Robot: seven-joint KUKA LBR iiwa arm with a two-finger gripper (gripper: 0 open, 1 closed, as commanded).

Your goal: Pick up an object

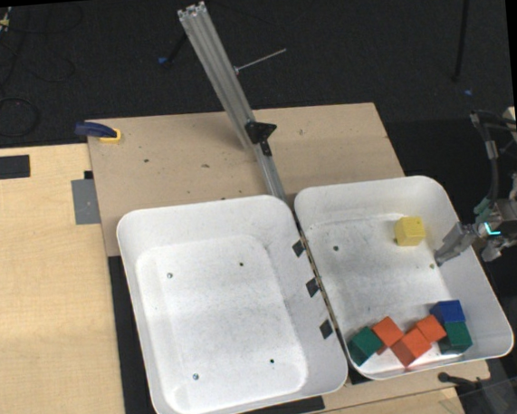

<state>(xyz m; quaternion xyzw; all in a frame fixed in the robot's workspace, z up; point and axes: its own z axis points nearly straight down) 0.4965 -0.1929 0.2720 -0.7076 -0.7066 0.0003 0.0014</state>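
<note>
A yellow cube (pixel 410 231) lies alone in the upper part of the right bin (pixel 367 205). Along that bin's near edge sits a cluster of blocks: a green one (pixel 365 343), two orange ones (pixel 387 330) (pixel 415 342), a blue one (pixel 448 311) and another green one (pixel 456 338). My gripper (pixel 452 247) hangs at the right rim of the right bin, just right of and slightly below the yellow cube, apart from it. I see nothing held in it.
The left bin (pixel 152 230) stands beside the right one, with black clips (pixel 311 286) along the divide. A slanted aluminium rail (pixel 224 77) rises behind the bins. A blue-and-yellow tool (pixel 98 130) lies at the bench's far left corner.
</note>
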